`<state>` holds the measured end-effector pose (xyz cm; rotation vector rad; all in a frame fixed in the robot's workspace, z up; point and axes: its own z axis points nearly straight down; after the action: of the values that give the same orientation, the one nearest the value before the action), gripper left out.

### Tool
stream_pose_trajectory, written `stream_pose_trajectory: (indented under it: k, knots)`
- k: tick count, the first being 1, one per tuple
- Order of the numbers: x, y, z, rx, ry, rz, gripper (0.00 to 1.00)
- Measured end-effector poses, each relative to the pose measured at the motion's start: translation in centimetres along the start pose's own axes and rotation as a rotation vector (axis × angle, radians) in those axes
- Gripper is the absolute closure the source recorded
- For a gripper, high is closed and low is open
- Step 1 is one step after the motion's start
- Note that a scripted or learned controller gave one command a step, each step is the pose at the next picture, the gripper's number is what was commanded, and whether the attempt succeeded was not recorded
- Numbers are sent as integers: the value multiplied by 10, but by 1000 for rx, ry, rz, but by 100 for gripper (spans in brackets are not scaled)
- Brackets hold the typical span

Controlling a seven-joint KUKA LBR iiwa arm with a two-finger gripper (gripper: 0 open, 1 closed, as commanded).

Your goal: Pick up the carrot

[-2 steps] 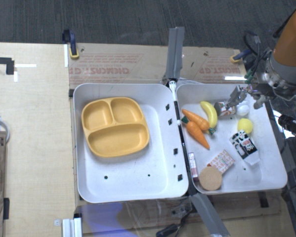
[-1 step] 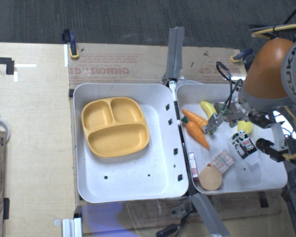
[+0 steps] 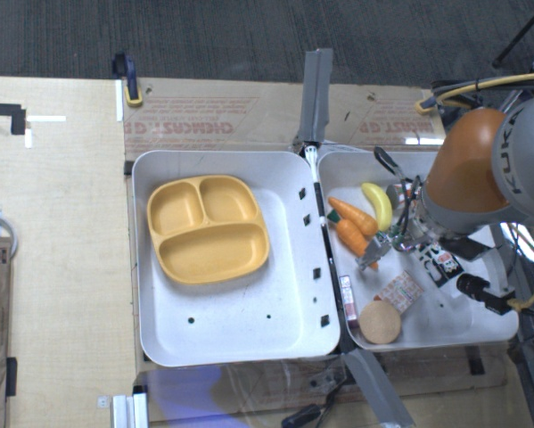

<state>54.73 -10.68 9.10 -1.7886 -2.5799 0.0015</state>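
Hand (image 3: 380, 246) beside carrot (image 3: 351, 226), fingertips blurred, grip unclear.

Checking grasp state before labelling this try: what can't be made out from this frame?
- Gripper: whether it is open or shut, too small and cluttered in the camera view.
- Contact with the carrot: the tip sits at its right end; a grip cannot be confirmed.
- Right bin: its right part is hidden under the arm.

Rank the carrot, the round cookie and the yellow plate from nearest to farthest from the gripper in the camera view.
1. Carrot: right bin, just left of the gripper.
2. Cookie: right bin, toward the view's bottom edge.
3. Plate: left bin, far left.
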Motion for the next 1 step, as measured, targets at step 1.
stream_pose_trajectory:
  k: [1]
  knots:
    - [-1,0,-9,-1,0,4,100]
